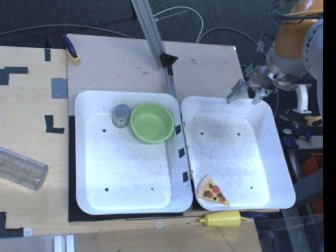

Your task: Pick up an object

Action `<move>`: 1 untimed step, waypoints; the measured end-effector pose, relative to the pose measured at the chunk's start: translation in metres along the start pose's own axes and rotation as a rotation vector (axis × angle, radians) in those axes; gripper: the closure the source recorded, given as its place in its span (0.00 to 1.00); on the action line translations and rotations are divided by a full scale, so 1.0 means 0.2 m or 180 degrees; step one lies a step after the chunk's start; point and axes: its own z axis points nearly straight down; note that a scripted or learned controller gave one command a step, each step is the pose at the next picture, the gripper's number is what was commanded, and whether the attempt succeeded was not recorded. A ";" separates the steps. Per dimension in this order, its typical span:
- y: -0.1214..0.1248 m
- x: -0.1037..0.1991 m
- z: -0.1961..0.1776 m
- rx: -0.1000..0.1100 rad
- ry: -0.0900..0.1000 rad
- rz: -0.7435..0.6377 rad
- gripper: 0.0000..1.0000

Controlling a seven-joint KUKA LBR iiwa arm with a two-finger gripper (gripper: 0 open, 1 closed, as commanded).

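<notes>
The arm [294, 35], grey with an orange band, enters from the right and stops above the far right corner of the right bin [262, 140]. Its tool [242, 92] hangs over the bin's far rim, with two dark fingers [234, 94] pointing down and to the left. The fingers stand apart, with a visible gap and nothing between them. The tool touches no object.

Right bin: one item, a toy pizza slice [212, 190], lies flat in the near left corner, close to the wall shared with the other bin. It is well apart from the tool, at the opposite end of the bin.

Left bin [89, 193]: a green bowl [152, 122] sits upright in the far right part, close to the dividing wall. A small grey can [121, 115] stands just beside the bowl on its left; whether the two touch cannot be told.

Outside the bins: a yellow bottle [223, 218] lies on its side on the surface [105, 62], just beyond the near rim of the right bin. A clear plastic container [21, 168] lies on the wooden area to the left, well apart from both bins. A blue and yellow clamp [70, 49] sits at the far left corner of the surface. A slanted metal pole [152, 28] crosses the far side and ends near the junction of the two bins.
</notes>
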 end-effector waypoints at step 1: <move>0.00 0.00 0.00 0.0001 -0.0002 0.0001 0.00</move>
